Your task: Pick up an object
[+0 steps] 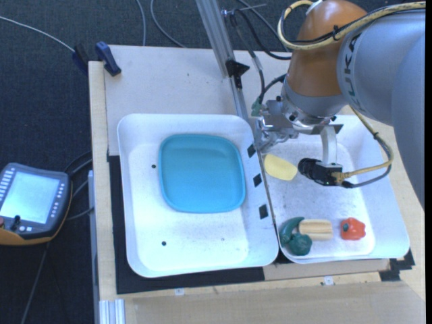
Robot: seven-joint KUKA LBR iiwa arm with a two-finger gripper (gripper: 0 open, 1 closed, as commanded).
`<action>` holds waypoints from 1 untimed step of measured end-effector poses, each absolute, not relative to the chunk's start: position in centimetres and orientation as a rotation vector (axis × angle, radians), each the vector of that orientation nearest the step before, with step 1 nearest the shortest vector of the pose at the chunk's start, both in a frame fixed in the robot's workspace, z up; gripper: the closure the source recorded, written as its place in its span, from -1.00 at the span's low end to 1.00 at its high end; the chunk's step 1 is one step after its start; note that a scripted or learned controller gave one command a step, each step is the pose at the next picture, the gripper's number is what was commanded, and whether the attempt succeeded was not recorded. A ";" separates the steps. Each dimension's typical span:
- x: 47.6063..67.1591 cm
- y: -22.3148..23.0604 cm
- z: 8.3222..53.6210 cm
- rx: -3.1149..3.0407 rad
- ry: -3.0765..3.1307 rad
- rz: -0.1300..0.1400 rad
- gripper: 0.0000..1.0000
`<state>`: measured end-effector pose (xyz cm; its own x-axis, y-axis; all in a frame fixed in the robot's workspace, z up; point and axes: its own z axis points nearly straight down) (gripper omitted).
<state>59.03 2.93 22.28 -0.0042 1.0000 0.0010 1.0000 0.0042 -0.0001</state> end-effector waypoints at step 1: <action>57.4 8.1 21.9 -2.216 -2.226 -0.001 1.00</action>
